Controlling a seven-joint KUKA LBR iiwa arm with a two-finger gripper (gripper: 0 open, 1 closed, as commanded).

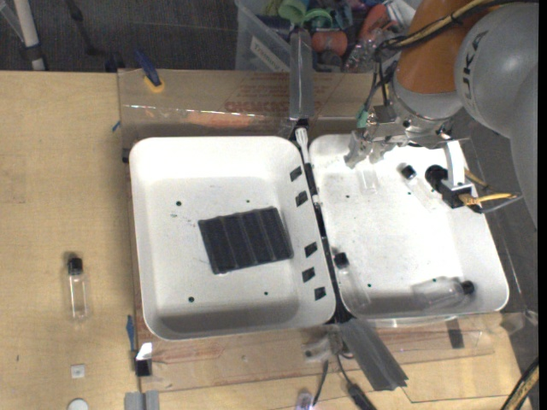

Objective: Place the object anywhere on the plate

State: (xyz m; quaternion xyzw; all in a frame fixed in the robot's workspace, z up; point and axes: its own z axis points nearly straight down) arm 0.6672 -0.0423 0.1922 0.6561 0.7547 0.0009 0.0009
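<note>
one dark ribbed plate [246, 239] left, one clear vial [443, 291] right

Grey arm [504, 58] entering from the right edge of the camera view, orange band [436, 41] above the wrist, yellow and black cables looped over it; wrist angled down and leftward, gripper [366, 154] low near the far edge of the right-hand bin

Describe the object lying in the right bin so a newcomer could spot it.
Find the right bin, then its near right corner. A clear vial with a black cap lies there on its side, see-through and faint against the white.
</note>
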